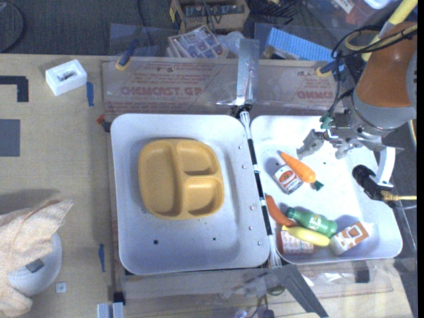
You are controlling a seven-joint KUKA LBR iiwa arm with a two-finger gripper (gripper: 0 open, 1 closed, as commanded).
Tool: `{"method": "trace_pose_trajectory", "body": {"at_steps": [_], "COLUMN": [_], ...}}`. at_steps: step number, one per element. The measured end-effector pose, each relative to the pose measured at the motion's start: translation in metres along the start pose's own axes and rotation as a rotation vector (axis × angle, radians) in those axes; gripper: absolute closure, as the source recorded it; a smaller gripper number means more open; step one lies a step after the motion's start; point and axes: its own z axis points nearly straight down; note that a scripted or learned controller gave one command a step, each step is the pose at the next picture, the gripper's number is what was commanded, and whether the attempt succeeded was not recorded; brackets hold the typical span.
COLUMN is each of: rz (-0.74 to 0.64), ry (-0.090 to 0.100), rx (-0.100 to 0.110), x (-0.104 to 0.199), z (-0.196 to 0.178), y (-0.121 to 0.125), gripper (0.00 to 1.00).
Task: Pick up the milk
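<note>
My gripper hangs spread wide, holding nothing, over the right bin's far side, arm reaching in from the right; the milk lies at the near right corner.

**Milk carton on its side in the right bin**

The milk is a small white carton with orange-red print, lying tipped over in the near right corner of the right bin, close beside a yellow banana and a green bottle.
</note>
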Motion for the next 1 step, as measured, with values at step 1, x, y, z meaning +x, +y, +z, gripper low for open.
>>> {"method": "trace_pose_trajectory", "body": {"at_steps": [1], "rz": [-0.031], "ry": [-0.008], "rx": [-0.027], "x": [0.0057], "z": [0.0837], "y": [-0.0072], "gripper": [0.0]}}
